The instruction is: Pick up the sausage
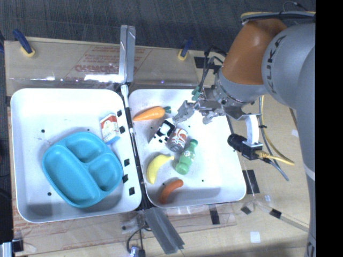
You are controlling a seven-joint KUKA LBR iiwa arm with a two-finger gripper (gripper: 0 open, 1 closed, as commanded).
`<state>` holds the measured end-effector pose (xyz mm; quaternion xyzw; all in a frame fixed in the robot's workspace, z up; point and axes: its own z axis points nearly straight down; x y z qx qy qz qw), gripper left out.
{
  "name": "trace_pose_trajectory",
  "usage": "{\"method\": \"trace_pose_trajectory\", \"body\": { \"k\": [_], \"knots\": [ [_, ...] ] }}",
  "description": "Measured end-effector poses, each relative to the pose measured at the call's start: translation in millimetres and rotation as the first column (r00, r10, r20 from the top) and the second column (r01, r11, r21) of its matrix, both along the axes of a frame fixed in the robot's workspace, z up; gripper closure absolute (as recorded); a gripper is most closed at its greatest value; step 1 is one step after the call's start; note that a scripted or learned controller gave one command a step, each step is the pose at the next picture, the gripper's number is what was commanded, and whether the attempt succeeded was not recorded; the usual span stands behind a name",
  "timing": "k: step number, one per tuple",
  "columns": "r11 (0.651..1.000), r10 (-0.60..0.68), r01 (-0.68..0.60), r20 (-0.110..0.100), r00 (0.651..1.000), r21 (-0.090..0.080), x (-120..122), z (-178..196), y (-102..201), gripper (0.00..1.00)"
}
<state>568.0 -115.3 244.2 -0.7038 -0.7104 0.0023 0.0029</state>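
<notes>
One sausage [170, 189] at bin [230, 189] edge, jaws' grip indistinct

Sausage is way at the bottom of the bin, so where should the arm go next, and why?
Probably move the pincer toward the near edge of the right bin until it hangs over the sausage. Right now it sits up by the carrot, with the can, green bottle and banana lying between.

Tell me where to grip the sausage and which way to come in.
Grip the sausage across its middle, coming straight down. It lies flat, slanting up to the right, near the right bin's front wall, so close across its narrow width. The banana lies just above it.
</notes>
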Motion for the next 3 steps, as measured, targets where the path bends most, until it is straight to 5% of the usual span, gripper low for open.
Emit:
{"method": "trace_pose_trajectory", "body": {
  "k": [1,2,3],
  "knots": [
    [1.000,-0.024,0.024,-0.001,1.000,0.001,-71.0,-145.7,-15.7,0.00],
    [0.993,0.120,-0.120,0.002,0.993,0.003,-91.1,-155.1,-28.9,0.00],
    [0.994,0.107,-0.107,0.002,0.994,0.001,-44.9,-155.4,-8.9,0.00]
  ]
}}
